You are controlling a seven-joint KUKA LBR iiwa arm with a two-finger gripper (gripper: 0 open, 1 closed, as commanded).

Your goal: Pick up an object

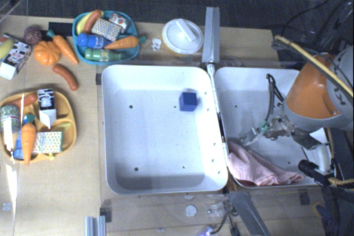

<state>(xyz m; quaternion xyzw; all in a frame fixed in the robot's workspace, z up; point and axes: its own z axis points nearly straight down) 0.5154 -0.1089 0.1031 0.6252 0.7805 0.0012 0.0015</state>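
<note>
**My end effector low in the right bin, blue cube well apart in the left**

My end effector (260, 134) hangs low in the shallow white right-hand bin (243, 85), close above the crumpled pink cloth (257, 167) that lies along that bin's near edge. I cannot tell how it is set: the metal parts at my wrist run together into a thin, grey tangle against the white floor, and my own orange-banded arm (312, 94) crowds in from the right and covers the rest of the mounting.

The small blue cube (188, 100) sits in the other shallow white bin (138, 174), on the left, in its far right quarter and near the wall that divides the two bins. It lies well apart from my end effector, across that dividing wall, up and to the left of it in the camera view. Nothing touches the cube; it stands alone on the bare white floor.

The pink cloth is partly cut off by the bin's near rim, and its right end runs under my arm, so I cannot see its full extent. Dark cables loop down beside my wrist and blur into the linkage. Beyond the bins, on the wooden worktop (83, 119), toy foods fill a round blue bowl (105, 36) and a yellow tray (38, 127).
</note>
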